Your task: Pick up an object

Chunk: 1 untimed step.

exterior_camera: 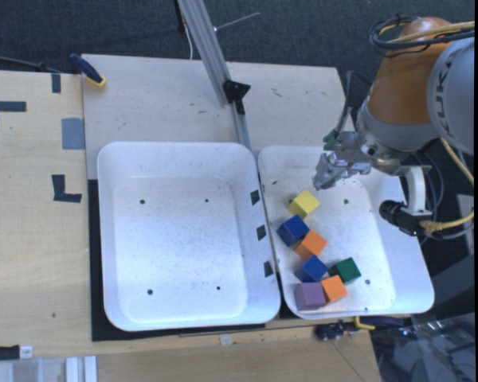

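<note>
Several small blocks lie in the right bin [398, 281]: a yellow block [303, 204] nearest the back, a blue block [292, 231], an orange block [311, 245], a second blue block [311, 269], a green block [347, 270], a second orange block [334, 289] and a purple block [309, 296]. My gripper [328, 173] hangs over the back part of the right bin, just up and right of the yellow block. Nothing shows between its fingers.
The left bin [111, 237] sits beside the right one, with a black strip between them. A slanted metal rail [211, 46] runs from the top down to the bins' shared back corner. A blue and yellow tool [88, 69] lies on the bench at far left.
</note>
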{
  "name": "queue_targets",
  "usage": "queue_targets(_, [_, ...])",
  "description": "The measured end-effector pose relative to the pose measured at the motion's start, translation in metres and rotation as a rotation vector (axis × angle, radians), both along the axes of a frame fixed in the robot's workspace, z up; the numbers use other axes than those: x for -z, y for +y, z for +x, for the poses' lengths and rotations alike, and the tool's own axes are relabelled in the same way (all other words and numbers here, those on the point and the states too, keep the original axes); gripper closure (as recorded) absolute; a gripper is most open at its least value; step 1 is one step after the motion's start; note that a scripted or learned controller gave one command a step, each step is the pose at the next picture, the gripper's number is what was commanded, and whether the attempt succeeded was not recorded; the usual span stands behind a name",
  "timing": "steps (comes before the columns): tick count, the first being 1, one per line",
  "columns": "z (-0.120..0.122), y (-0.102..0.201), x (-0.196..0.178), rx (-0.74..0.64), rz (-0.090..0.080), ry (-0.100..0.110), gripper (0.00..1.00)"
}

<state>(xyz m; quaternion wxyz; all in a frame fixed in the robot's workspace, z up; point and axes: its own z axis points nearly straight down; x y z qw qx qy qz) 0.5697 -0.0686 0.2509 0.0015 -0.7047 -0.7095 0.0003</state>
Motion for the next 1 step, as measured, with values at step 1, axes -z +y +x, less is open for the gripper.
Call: queue_targets(1, [-0.0125, 0.0483, 0.0030, 0.001, -0.001, 0.001, 1.00])
